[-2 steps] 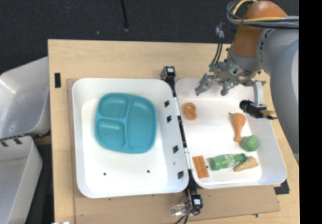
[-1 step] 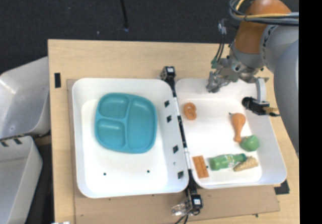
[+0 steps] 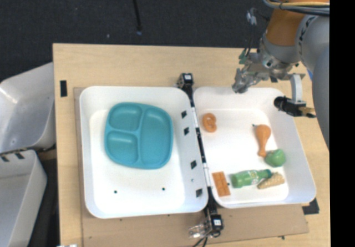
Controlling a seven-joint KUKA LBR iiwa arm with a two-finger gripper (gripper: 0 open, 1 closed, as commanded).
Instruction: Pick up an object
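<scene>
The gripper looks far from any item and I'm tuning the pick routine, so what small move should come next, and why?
Probably bring the gripper forward and down toward the small orange piece, the nearest item. The gripper hangs at the right bin's far rim, with nothing between its fingers, while the items lie farther in.

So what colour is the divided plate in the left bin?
The divided plate is teal blue, seen plainly in the camera view.
</scene>
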